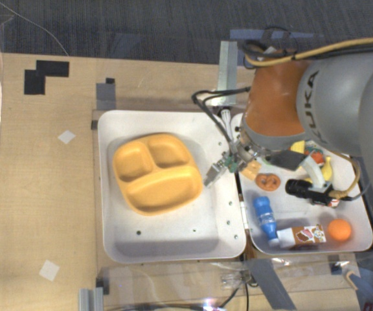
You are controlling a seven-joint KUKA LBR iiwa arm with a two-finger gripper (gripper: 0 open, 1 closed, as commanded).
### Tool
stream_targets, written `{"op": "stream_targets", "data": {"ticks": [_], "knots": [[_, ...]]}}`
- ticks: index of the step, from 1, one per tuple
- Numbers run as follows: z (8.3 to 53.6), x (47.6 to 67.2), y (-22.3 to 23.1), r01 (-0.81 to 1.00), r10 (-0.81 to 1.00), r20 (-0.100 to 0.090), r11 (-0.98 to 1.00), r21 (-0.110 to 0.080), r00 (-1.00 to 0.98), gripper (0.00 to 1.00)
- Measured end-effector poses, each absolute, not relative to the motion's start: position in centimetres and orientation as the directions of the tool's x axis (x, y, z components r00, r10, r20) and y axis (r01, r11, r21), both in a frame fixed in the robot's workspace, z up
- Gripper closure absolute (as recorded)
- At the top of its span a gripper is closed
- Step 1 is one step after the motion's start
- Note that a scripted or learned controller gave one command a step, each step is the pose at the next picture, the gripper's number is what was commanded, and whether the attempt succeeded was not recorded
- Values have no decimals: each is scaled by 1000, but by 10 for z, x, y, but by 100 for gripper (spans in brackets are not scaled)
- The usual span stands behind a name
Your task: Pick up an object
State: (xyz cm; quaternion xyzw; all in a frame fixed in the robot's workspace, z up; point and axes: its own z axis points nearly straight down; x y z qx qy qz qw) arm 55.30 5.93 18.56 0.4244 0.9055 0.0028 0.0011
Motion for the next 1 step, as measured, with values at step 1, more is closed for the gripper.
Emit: {"op": "stream_targets", "data": {"ticks": [1], "knots": [[197,556,56,769,769,-6,639,10,-639,100]]}}
